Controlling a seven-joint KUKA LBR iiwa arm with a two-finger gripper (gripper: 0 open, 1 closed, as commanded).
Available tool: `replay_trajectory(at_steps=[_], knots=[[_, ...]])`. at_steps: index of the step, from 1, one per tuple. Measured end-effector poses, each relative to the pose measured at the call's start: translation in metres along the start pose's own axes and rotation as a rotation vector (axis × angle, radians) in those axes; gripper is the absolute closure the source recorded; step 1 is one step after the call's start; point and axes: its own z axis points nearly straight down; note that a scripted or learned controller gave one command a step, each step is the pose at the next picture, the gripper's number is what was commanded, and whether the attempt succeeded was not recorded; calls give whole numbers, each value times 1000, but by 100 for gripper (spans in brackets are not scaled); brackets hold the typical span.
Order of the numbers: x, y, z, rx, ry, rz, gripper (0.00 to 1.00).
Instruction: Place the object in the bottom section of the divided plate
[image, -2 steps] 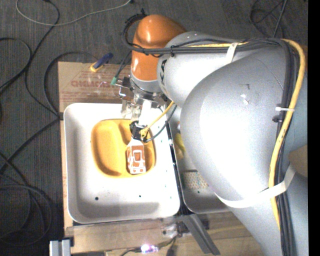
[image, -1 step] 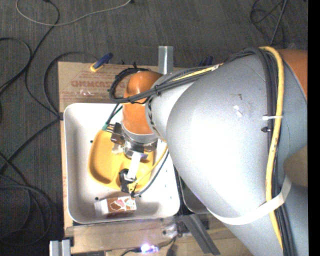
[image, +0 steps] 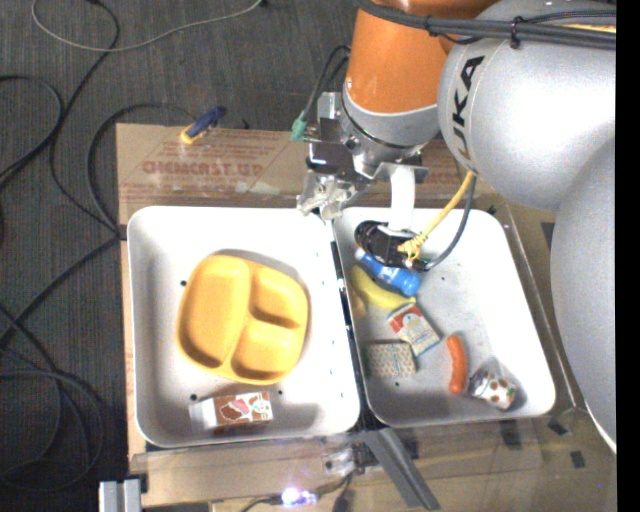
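Bright even overhead light, soft shadows, mild glare on white bins (image: 150, 400), slightly soft focus.

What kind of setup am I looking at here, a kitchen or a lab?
Most likely a robotics lab bench: the KUKA arm over two white bins, loose cables on the floor, and toy food beside a yellow divided plate.

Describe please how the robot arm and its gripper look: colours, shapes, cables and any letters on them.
The arm is thick and rounded, with a glossy light-grey shell and a broad orange band above the wrist. Black letters "KU" are printed on the grey shell. The gripper is a small dark metal assembly with silver parts. A yellow cable and black cables hang beside it.
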Motion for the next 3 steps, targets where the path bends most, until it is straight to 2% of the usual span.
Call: replay_trajectory(at_steps=[1,2,3], knots=[[-116,-42,122,5,1,186,100],[-64,-71,164,4,4,-57,100],[-98,-36,-33,-2,1,-17,100]])
